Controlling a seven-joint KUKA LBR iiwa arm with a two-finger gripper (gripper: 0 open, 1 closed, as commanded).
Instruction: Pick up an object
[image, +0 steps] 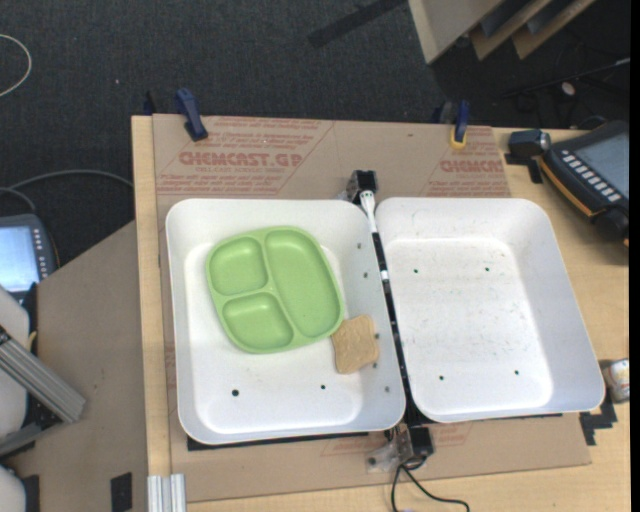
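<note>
Green plate (274, 290) and tan sponge (355, 344) touching — left bin (200, 400)

Of the machine's own kit, what I can make out from here is a control handset (590, 175) at about two o'clock. It is a dark grey slab with an orange strip along its near edge, a pale bluish screen and rows of small keys. At about four o'clock, right at the margin, a small pale grey piece (620, 376) with a rounded end pokes in, too little of it showing to tell what it belongs to.
</note>
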